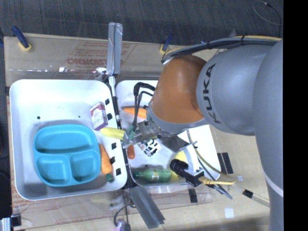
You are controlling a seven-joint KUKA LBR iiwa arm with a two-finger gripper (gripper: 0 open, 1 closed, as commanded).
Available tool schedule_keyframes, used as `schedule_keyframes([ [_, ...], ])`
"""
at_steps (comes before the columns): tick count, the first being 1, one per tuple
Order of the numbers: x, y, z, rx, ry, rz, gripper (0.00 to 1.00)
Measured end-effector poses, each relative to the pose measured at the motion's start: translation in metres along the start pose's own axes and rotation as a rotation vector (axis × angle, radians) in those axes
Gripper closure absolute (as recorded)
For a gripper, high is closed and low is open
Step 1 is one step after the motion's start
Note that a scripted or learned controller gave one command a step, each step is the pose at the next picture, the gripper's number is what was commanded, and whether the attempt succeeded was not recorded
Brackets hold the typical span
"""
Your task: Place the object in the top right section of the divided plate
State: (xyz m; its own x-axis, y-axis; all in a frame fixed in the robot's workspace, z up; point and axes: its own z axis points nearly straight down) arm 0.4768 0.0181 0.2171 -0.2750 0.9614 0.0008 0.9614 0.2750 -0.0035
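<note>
The arm point(231, 90) hides its end effector's state above 2 bins point(29, 95), 1 blue divided plate point(65, 154), 1 carrot point(105, 160).

Dark grey carpet floor point(72, 6), pale wooden bench top point(62, 49), blue clamps point(20, 36) at its far edge

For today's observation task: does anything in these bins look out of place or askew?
Yes. A yellow piece lies across the divider between the bins, in neither one. A carrot is wedged between the blue plate and the left bin's wall, outside the plate.
</note>
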Motion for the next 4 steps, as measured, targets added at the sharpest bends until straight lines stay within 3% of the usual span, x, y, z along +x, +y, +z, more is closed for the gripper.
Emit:
schedule_keyframes([
  [1,0.0,0.001,-0.009,0.002,0.0,-0.004,1.0],
  [2,0.043,0.012,0.011,0.003,0.001,-0.135,1.0],
  [4,0.043,0.013,-0.007,0.008,0.001,-0.142,1.0],
])
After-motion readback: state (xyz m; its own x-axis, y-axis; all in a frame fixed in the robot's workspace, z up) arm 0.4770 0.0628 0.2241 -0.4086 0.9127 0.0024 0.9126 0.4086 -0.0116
